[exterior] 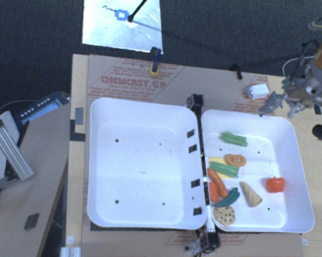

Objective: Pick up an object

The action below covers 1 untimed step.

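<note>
Left bin: beside the right bin, rims touching along the middle.
Right bin, rear: bean pod.
Right bin, left side: pretzel, below it a stack of vegetables (some overlapping), cookie nearest the front.
Right bin, right side: cone, then pepper.
Pincer: above the tabletop, behind the right bin.

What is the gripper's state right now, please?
Gripper: open, holding nothing, poised above the far edge of the right bin.
</note>
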Tool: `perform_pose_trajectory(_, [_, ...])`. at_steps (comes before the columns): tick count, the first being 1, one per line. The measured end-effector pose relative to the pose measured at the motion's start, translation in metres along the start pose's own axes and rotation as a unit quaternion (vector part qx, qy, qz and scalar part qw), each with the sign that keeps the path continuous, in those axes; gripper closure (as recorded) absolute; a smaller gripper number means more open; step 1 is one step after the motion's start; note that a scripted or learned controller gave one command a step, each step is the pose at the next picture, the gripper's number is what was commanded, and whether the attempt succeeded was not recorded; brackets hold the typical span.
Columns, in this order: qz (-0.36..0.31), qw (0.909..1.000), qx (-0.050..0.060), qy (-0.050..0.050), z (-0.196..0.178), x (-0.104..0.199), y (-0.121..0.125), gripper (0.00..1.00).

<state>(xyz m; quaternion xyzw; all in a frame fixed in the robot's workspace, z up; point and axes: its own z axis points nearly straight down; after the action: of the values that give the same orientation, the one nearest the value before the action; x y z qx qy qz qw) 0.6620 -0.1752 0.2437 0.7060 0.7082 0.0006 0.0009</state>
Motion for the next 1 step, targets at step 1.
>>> perform_pose_trajectory(1, [-0.002, 1.0, -0.002, -0.001, -0.0113, -0.0001, 0.0009, 1.0])
